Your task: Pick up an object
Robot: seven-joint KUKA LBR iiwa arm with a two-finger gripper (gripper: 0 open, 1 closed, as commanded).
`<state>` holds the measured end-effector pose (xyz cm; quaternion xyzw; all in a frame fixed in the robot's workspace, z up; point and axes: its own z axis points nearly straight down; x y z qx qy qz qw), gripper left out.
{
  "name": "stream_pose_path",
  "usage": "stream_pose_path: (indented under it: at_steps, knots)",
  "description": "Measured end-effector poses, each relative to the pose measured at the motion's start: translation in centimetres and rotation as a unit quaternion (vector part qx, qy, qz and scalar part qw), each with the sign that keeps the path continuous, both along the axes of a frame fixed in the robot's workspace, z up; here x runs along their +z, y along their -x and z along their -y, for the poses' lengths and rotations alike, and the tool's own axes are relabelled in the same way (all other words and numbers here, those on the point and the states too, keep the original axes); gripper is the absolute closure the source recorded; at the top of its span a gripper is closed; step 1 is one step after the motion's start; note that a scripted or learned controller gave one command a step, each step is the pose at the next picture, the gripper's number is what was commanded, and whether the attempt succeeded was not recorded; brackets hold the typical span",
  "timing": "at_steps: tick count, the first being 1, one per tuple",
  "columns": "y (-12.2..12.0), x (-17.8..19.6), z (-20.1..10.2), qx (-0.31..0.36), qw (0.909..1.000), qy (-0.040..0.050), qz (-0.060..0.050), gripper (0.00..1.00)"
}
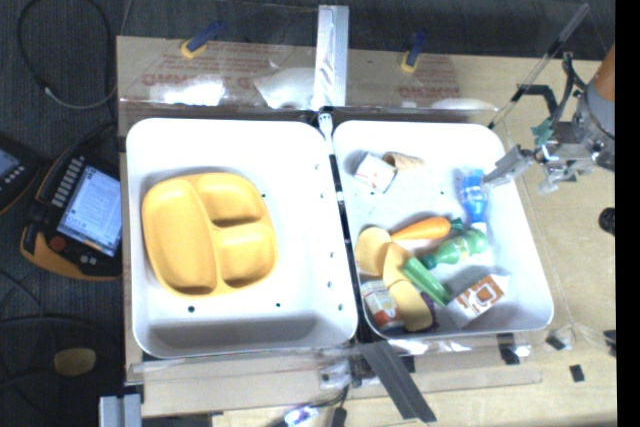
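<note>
My gripper hangs at the bin's three o'clock rim, carrying nothing I can see; its spread I cannot tell; the pick is all still ahead.

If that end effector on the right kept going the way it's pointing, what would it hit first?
Probably the blue bottle in the right bin: the end effector points down-left at it. Height is hard to judge from above.

Two white bins sat side by side on the bench. The left bin held a yellow tray with compartments. The right bin held a clutter — a carrot, a green bottle, a blue bottle, a small carton and a white box. The gripper hung at the right bin's far right corner, above the rim, beside the blue bottle.
</note>
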<state>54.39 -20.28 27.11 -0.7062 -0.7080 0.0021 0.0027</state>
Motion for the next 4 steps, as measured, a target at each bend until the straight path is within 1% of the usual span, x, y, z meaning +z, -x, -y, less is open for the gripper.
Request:
stream_pose_path:
  at_steps: [1, 2, 3, 4]
  knots:
    - [-4.2, -8.8, -0.5, 0.068, 0.9977, -0.0003, 0.000, 0.00]
    - [-7.0, -17.5, 1.1, 0.099, 0.9950, -0.0032, 0.004, 0.00]
    - [-6.8, -17.0, 1.1, 0.099, 0.9951, -0.0033, 0.000, 1.00]
    - [-6.7, -6.4, -4.6, 0.003, 1.0000, 0.0006, 0.000, 1.00]
